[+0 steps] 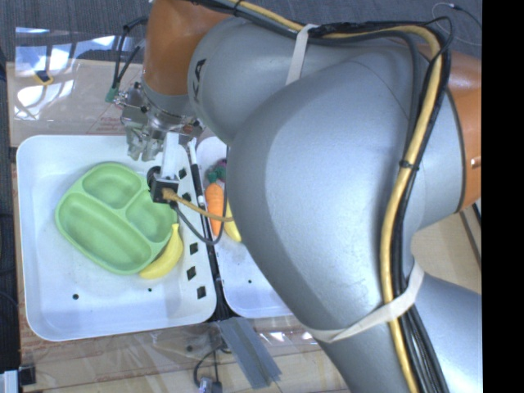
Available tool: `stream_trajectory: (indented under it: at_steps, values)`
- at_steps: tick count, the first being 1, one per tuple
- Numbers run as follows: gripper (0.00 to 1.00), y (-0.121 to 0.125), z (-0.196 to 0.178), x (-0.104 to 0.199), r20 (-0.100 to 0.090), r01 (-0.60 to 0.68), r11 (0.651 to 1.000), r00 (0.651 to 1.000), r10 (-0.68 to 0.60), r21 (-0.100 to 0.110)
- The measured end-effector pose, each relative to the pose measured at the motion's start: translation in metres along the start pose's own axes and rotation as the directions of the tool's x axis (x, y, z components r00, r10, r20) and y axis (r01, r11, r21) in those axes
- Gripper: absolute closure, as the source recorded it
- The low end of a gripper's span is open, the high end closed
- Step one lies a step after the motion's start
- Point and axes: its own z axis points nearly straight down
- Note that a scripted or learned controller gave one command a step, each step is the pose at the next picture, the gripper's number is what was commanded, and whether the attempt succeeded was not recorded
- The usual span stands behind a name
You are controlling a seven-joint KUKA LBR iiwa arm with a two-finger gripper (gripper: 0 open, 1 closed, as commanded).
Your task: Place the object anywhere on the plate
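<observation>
The gripper [144, 144] hung above the green plate's [102, 219] far rim; a banana [166, 259] lay against it; grip unclear

No readable text, brand, number or label anywhere. The arm [327, 178] has a dark mark on its grey shell near the orange band, maybe part of a logo, too cut off to read. Black square marks sit on the divider [196, 252] between the bins, just shapes, no letters or digits.
</observation>
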Motion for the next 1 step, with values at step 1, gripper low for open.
stream_trajectory:
  at_steps: [1]
  values:
    - [0.0, 0.0001, -0.0005, 0.0001, 0.0, 0.0, 1.0, 1.0, 0.0, -0.001]
